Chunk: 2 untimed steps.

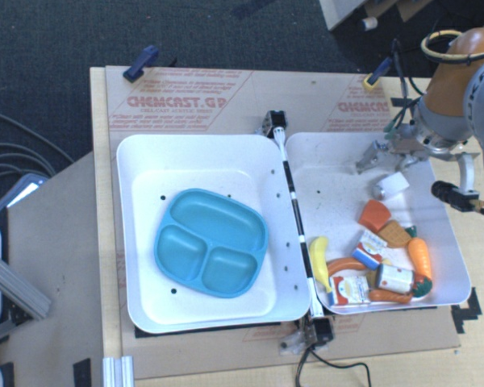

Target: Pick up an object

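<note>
One small white block (393,185) in the right bin (323,156), lying just below and right of the gripper (377,156), whose fingers look spread and hold nothing; remaining toy food (379,268) heaped nearer the front corner.

I see two white bins (137,216) on a tan board (185,103) printed with red lettering, the left one carrying a light blue tray (210,242). In the right bin I make out a yellow banana (319,262), an orange carrot (420,256), a white block (393,185) and an orange-red block (374,214). The arm (460,87) reads grey with an orange band.
</note>
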Each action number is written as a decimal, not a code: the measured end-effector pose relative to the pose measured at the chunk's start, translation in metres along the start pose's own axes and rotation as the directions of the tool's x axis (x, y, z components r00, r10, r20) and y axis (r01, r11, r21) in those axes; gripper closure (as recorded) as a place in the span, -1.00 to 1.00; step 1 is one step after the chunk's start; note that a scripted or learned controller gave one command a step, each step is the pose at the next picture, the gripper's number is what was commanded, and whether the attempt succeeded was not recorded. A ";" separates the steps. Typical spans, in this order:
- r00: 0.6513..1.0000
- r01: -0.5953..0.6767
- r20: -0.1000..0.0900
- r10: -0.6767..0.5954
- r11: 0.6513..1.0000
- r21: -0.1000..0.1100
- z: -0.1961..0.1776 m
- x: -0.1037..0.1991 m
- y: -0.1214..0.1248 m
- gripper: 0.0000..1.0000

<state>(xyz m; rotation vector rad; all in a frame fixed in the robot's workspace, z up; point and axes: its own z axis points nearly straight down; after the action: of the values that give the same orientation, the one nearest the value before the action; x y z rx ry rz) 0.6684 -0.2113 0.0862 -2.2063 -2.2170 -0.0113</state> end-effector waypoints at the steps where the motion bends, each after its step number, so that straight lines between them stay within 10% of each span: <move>1: 1.000 -0.001 0.006 0.001 1.000 -0.002 0.001 0.003 -0.001 -1.00; 2: 1.000 -0.001 0.006 0.001 1.000 -0.001 0.001 0.002 -0.001 -1.00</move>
<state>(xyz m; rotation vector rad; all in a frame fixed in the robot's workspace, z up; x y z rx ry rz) 0.6677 -0.2088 0.0856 -2.2107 -2.2197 -0.0061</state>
